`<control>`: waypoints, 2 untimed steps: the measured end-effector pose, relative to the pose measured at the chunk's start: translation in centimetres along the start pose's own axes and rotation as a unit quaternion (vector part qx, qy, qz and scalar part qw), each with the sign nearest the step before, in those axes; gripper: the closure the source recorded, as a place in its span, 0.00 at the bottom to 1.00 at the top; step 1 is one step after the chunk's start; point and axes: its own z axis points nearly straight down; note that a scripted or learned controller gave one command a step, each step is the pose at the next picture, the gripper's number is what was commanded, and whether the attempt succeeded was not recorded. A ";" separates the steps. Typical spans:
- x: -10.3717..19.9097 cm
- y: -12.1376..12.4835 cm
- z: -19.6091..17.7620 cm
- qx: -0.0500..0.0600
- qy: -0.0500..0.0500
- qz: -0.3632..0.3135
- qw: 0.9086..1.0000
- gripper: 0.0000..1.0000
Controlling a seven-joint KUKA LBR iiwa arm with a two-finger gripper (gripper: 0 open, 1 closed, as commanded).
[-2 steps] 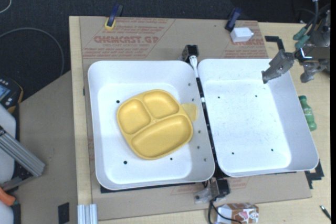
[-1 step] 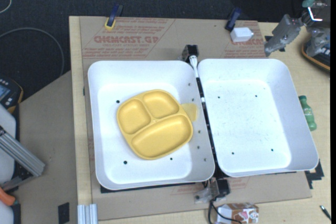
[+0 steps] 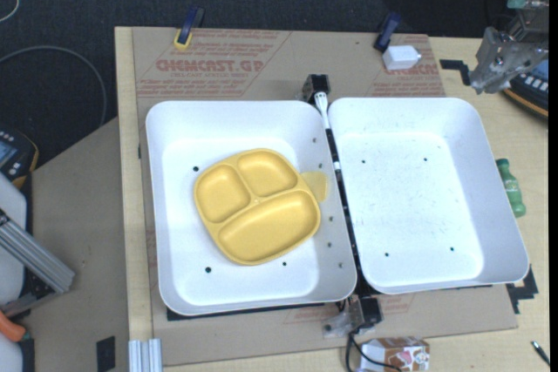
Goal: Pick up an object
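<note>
A: Where is the pincer [image 3: 506,61]?

B: Up at about two o'clock, off the far right corner of the right bin [image 3: 397,261], over the desk [image 3: 261,70]. It is blurred there, so I cannot tell how it stands.

A: And the thing to lift?

B: A yellow divided plate [image 3: 255,205] lying flat in the left bin [image 3: 174,144], a little toward five o'clock of its middle. Three compartments, likely light, stiff plastic, smooth and probably slippery.

A: Where would you take it?

B: By the rim, I think, or across one of the raised ridges between compartments. Lying flat, the edge sits low against the floor of the bin, so a slip seems possible.

A: Anything in the way?

B: A small yellow piece [image 3: 316,185] peeks out at the plate's three o'clock side, touching it. The wall between the bins is near that side too. A green object [image 3: 511,187] lies outside the right bin at three o'clock, well apart.
</note>
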 end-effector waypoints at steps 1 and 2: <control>0.5 -0.2 11.5 0.010 0.000 0.002 1.000 1.00; 9.2 -0.2 12.2 0.005 0.001 -0.003 1.000 1.00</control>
